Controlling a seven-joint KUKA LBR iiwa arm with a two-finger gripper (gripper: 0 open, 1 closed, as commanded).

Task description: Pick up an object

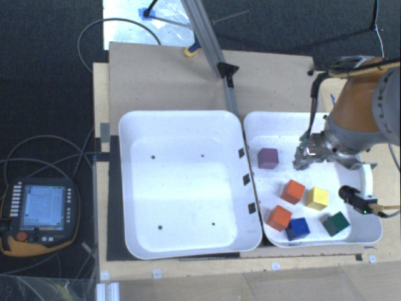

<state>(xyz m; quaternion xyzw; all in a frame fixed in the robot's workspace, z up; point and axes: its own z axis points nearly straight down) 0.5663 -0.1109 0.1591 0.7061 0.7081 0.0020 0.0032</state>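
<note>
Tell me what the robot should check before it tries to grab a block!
1. Are there blocks to pick? Ok: the purple block, two orange blocks, yellow block, blue block and green block all lie in the right bin.
2. Is the gripper over that bin? Ok: it sits right of the purple block.
3. Is the gripper holding anything? Cannot tell: too small and blurry.
4. Is the purple block free to grab? Ok: it stands apart from the others.
5. Are the other blocks free? Not ok: the lower orange block and the blue block look like they touch.
</note>
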